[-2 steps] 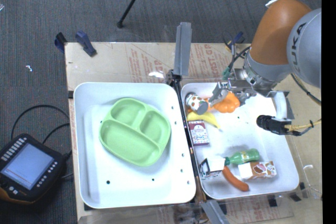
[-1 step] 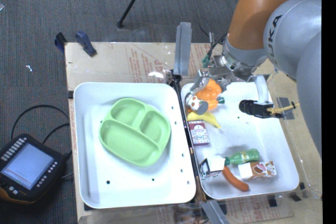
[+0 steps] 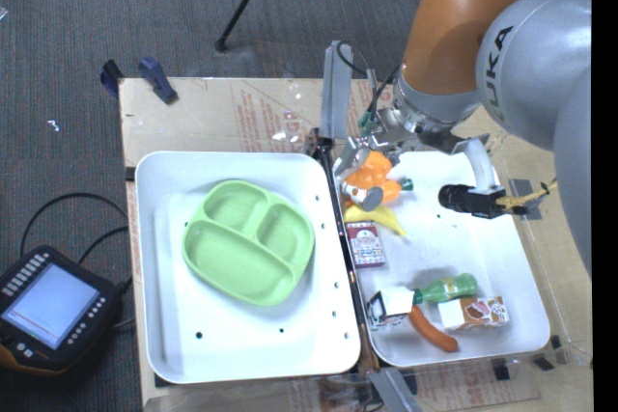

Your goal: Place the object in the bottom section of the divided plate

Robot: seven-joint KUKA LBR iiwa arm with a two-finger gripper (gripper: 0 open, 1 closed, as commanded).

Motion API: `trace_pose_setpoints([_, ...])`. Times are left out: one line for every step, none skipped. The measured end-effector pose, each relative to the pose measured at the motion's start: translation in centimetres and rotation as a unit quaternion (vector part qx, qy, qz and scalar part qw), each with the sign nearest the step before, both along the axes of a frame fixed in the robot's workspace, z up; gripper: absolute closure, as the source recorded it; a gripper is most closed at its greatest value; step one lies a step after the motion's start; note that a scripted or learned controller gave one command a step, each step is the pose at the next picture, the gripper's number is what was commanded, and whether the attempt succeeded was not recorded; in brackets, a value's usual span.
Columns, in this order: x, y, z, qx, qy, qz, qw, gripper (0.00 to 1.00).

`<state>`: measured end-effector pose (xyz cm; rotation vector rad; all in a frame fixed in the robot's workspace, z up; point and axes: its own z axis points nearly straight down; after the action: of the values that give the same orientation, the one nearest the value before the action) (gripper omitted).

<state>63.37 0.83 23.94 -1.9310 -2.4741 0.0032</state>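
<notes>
You see the green divided plate [image 3: 249, 241] lying in the left bin [image 3: 154, 207]. Right of the plate, in the other bin [image 3: 526, 289], the gripper [image 3: 365, 171] is low over an orange toy [image 3: 372, 180] touching a banana [image 3: 389, 221]. I cannot tell whether it grips the toy.

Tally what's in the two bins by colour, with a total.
Green: 2 – plate, bottle
Orange: 2 – toy, carrot
Yellow: 1 – banana
Red: 1 – red box
White: 1 – carton
Brown: 1 – packet
Total: 8
</notes>
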Motion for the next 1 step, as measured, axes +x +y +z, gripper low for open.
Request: trace_pose_setpoints([1.01,-1.54,-1.85,0.0006,0.000,0.160,0.9871,1.00])
